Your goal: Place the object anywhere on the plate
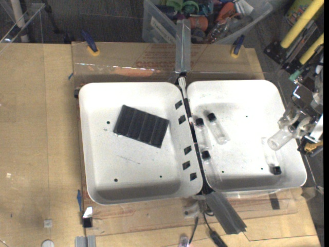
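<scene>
Poised over the far right rim of the right shallow white bin [241, 94]: the pale, partly see-through claw [289, 128], tilted down toward the bin floor. Spread or pressed together, cannot tell. At its tip a clear tube-like shape [275, 141], hard to make out as a separate thing or as part of the claw itself.

Just below the claw, near the bin's front corner, a small black-capped piece [276, 170] lying on the floor. Further from the claw, toward the middle divider, a clear plastic vial with a black cap [216, 127] lying on its side, apart from everything else. Beside the divider, 2 more small black-capped items [198, 122] [204, 154], too small to describe.

Across the divider, well away from the claw, in the left shallow white bin [97, 102]: the dark ribbed rectangular plate [141, 126], flat, turned slightly askew, nothing on it.

Beyond both bins on the wooden worktop [36, 138], a clear tub of colourful toys [205, 4] and 2 blue clamps [91, 48] [236, 46].
</scene>
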You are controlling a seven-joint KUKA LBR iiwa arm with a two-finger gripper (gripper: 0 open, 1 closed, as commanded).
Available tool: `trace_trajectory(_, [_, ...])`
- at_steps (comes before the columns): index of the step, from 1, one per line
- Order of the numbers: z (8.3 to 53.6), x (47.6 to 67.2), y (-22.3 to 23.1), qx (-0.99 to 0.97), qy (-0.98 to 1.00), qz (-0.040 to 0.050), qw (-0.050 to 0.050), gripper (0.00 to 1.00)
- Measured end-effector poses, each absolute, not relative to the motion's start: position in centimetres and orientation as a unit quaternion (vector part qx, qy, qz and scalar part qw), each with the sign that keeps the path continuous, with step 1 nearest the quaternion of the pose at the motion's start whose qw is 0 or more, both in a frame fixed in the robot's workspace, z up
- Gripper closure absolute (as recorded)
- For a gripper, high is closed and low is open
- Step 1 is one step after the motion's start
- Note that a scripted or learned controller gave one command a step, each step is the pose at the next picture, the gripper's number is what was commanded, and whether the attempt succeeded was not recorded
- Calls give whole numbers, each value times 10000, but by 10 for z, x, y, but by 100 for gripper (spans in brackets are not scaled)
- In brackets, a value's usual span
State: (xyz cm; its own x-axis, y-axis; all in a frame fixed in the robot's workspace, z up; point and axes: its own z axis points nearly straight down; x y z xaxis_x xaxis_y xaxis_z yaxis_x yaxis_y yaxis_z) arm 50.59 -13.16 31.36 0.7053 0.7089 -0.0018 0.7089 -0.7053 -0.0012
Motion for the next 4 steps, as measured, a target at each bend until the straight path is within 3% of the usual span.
trace_trajectory(1, [287,566,-143,-9548,-2972,14,3,100])
trace_trajectory(2, [335,527,-117,-9860,-1668,14,1,100])
trace_trajectory(3, [393,535,-77,-9695,-2450,10,-2,100])
trace_trajectory(4, [387,589,-77,-9241,-3822,8,-1,100])
